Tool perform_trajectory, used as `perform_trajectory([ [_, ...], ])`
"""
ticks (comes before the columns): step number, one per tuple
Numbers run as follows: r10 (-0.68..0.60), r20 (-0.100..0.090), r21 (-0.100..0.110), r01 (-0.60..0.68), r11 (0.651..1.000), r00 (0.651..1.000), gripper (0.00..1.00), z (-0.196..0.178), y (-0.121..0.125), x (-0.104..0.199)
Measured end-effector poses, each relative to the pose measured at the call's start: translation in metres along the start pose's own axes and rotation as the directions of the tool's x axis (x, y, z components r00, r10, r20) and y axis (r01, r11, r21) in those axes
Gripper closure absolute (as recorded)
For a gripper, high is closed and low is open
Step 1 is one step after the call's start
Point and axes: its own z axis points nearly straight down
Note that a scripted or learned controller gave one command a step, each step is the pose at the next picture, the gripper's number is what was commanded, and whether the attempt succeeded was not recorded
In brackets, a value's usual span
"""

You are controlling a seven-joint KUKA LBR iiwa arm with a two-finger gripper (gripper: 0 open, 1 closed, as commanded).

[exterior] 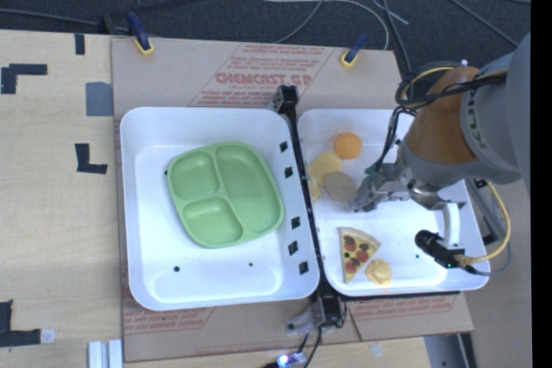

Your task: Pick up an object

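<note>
Right white bin (405,276): pincer (360,201) beside grey object (340,185).

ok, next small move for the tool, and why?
Probably ease straight down: the tool sits at the right edge of the grey-tan piece in the right bin, with nothing visibly between its tips. Its opening is unclear from here.

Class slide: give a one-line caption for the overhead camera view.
Gripper lowered into the right bin beside a grey toy, near pizza slice and orange ball; green plate left.
</note>
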Motion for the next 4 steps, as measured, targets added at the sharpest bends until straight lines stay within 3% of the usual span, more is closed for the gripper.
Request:
perform_trajectory([
  [2, 0.002, 0.002, 0.001, -0.002, 1.000, 1.000, 1.00, -0.107, 0.000, -0.003],
  [3, 0.001, 0.001, 0.004, -0.001, 1.000, 1.000, 1.00, -0.123, 0.000, -0.002],
  [4, -0.005, 0.000, 0.004, 0.005, 1.000, 1.000, 1.00, -0.128, 0.020, 0.057],
])
